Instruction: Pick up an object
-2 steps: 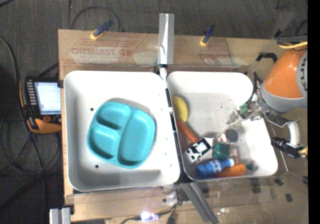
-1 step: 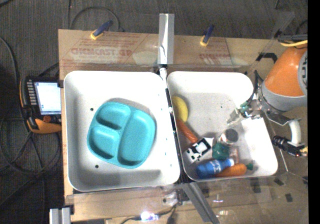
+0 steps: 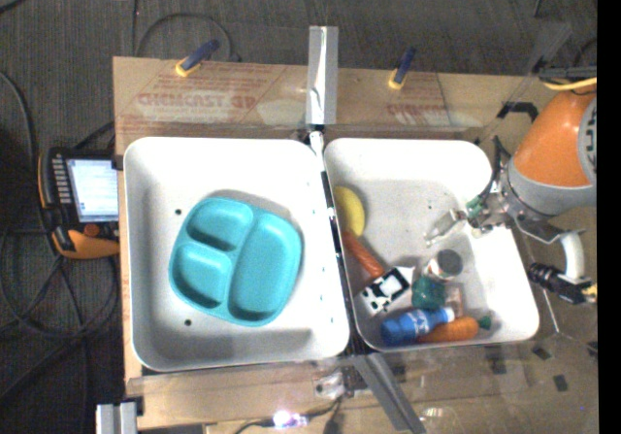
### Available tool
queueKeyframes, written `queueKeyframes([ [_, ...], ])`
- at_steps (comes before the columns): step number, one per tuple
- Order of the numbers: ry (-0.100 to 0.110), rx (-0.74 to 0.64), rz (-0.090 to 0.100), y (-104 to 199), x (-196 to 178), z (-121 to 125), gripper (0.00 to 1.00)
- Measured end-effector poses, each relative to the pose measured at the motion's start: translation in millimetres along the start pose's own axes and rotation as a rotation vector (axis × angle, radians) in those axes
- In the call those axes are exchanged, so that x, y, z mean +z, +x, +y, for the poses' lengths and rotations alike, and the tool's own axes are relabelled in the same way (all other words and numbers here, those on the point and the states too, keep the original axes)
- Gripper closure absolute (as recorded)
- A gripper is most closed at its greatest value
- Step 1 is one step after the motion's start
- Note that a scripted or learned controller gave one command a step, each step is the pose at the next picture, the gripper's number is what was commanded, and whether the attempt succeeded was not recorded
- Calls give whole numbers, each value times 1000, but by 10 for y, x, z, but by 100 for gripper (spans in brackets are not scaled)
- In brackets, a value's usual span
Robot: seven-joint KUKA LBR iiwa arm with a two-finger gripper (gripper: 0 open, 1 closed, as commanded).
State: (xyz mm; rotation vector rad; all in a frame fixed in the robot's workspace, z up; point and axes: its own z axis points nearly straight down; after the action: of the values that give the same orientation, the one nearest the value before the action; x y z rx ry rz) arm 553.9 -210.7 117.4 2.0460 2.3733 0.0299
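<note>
The right bin (image 3: pixel 408 175) holds a cluster of objects along its left and near sides. A yellow fruit (image 3: pixel 349 210) lies by the dividing wall, with an orange carrot (image 3: pixel 362 255) just below it. A black-and-white cube (image 3: pixel 386 290) sits beside a teal bottle with a grey cap (image 3: pixel 434 282). A blue bottle (image 3: pixel 415 324) and a second orange carrot (image 3: pixel 453 330) lie along the near wall, with a small green item (image 3: pixel 484 321) at their right end. My gripper (image 3: pixel 456 221) hovers over the right half of this bin, above and slightly right of the teal bottle, with nothing seen in it.
The left bin (image 3: pixel 146 228) holds a teal divided plate (image 3: pixel 236 259). The arm's orange band (image 3: pixel 555 146) stands over the right bin's right edge. An upright metal post (image 3: pixel 321 73) rises behind the bins. A handheld pendant (image 3: pixel 82 199) lies left of the bench.
</note>
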Motion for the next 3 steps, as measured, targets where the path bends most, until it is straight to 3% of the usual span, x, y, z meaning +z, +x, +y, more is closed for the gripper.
queueKeyframes([
  [1,11,-28,-12,74,266,-21,0],
  [2,5,-29,-10,86,166,4,100],
  [3,10,-27,-10,39,257,212,100],
])
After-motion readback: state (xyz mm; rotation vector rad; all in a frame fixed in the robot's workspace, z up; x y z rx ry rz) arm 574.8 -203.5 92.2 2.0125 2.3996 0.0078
